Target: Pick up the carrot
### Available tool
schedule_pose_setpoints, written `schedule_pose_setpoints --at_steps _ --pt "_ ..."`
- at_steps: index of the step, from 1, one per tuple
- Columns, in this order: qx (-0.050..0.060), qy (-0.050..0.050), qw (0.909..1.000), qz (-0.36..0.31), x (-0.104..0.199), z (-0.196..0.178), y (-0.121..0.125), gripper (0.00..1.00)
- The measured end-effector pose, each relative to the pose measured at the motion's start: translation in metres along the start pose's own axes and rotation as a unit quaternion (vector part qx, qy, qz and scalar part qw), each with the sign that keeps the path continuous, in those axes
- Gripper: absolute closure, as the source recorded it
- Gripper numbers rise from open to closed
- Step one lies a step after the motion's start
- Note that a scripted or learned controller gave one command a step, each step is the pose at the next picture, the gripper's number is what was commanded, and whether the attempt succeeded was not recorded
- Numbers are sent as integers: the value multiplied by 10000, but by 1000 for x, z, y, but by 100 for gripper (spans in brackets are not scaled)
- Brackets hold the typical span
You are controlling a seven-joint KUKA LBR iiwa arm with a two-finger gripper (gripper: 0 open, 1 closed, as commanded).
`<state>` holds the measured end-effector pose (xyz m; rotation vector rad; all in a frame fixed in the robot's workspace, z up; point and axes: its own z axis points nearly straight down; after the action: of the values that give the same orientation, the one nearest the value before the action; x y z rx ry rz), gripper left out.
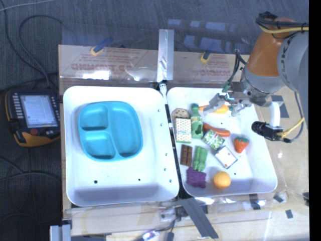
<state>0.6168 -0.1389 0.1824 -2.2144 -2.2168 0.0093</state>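
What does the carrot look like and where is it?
The carrot is a small toy, smooth like plastic, orange-red with a bit of green at its left end. It lies flat, almost sideways across the right bin, in its upper middle part. A green and white packet sits right under it and seems to touch it. The strawberry is to its right, apart from it. The gripper is above it, not on it.

I'm counting two white bins [120, 192], one blue tray [109, 129], one carrot [216, 131], one strawberry [241, 144], one orange [221, 179].
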Motion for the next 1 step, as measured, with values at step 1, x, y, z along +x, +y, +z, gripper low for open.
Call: schedule_pose_setpoints --at_steps 1 --pt "-4 -23 9997 -233 -41 9 39 0"
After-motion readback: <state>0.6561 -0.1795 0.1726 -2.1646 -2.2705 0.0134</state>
